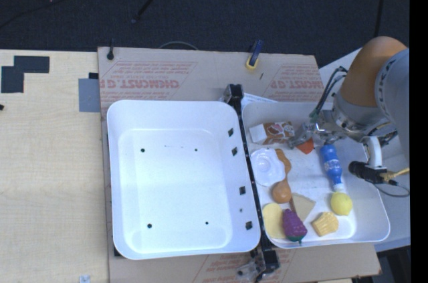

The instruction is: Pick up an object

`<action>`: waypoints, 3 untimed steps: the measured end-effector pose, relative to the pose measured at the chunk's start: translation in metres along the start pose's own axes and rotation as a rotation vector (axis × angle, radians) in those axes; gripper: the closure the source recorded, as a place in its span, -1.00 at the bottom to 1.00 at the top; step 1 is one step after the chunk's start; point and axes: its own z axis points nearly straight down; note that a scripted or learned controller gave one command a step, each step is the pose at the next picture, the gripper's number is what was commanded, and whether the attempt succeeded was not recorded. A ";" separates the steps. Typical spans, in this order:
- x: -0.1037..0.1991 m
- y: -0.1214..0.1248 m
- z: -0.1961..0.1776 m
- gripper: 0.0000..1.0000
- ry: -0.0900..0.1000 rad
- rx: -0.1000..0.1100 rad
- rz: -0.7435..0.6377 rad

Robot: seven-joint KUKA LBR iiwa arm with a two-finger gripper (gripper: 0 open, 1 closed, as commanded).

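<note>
The right bin [374, 225] holds several small items. A blue bottle [331, 166] lies near its right side, with a yellow lemon [341, 203] and a yellow block [325, 223] below it. A purple eggplant [293, 225] rests on a pale yellow piece [271, 216] at the front. An orange ball [281, 192], a white cup [266, 166] and a brown-and-white packet [273, 132] lie along the left side. My gripper [311, 135] is low over the bin's back part, just right of the packet and right above a small red item [305, 147].
The left bin [120, 141] sits next to the right one, with a black clip rail [242, 161] between them. Both stand on a cardboard sheet [167, 77]. The grey arm with its orange band [371, 74] comes in from the right. A black cable end [368, 172] hangs by the bin's right rim.
</note>
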 end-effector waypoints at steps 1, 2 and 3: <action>0.001 0.001 -0.013 1.00 0.001 -0.005 -0.001; 0.056 0.011 -0.247 1.00 -0.002 -0.025 -0.005; 0.110 -0.004 -0.101 1.00 0.005 0.009 -0.004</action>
